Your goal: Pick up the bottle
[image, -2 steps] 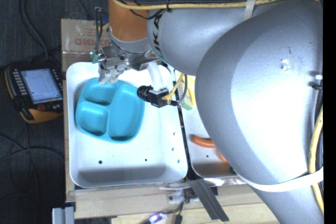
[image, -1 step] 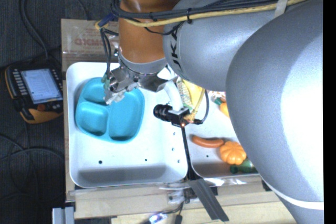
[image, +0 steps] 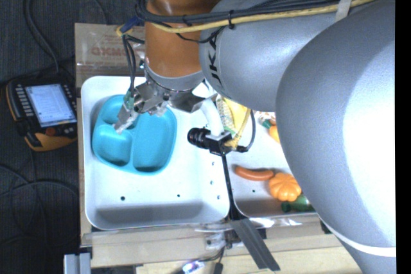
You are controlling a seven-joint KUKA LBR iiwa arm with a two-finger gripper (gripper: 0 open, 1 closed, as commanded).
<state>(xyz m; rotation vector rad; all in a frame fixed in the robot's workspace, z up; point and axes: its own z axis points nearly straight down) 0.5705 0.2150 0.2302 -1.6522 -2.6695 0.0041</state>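
My gripper (image: pixel 130 113) hangs below the orange wrist band (image: pixel 173 29), low over the left half of a blue two-compartment dish (image: pixel 136 137) in the left bin (image: pixel 154 205). A yellow and white object (image: pixel 232 115) lies at the far left of the right bin, mostly hidden under the arm. I cannot tell whether it is the bottle. Nothing is visibly held at the gripper tip.
The right bin (image: pixel 257 205) holds an orange pumpkin (image: pixel 284 186), a sausage-like piece (image: pixel 253 172) and a green item (image: pixel 298 205). A black fitting with a cable (image: pixel 204 137) sits over the divide between the bins. The grey arm covers the view's right. A control pendant (image: pixel 45 109) lies left of the bench.
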